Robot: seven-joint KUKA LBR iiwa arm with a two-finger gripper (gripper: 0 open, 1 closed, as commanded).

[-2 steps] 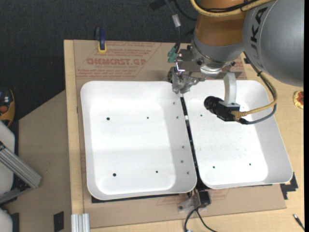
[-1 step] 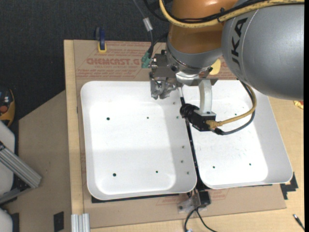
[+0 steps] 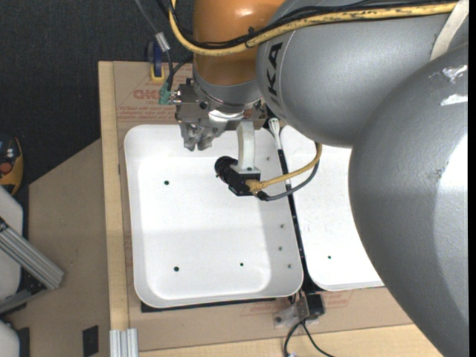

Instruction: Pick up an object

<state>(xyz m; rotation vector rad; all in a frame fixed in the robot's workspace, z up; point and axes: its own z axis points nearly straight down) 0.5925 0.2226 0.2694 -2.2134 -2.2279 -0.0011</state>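
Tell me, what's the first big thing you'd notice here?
The huge grey robot arm with its shiny orange band fills the top and right, reaching over the left white bin. Its gripper hangs near that bin's back edge. Just right of the gripper, a yellow cable loops down to a small black part.

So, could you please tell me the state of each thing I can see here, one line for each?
gripper: low over the far end of the left bin; nothing seen held in it.
left bin: flat on the bench, upright, no loose object visible inside it.
right bin: flat beside the left one, mostly covered by the arm.
yellow cable: hanging in a loop from the wrist.
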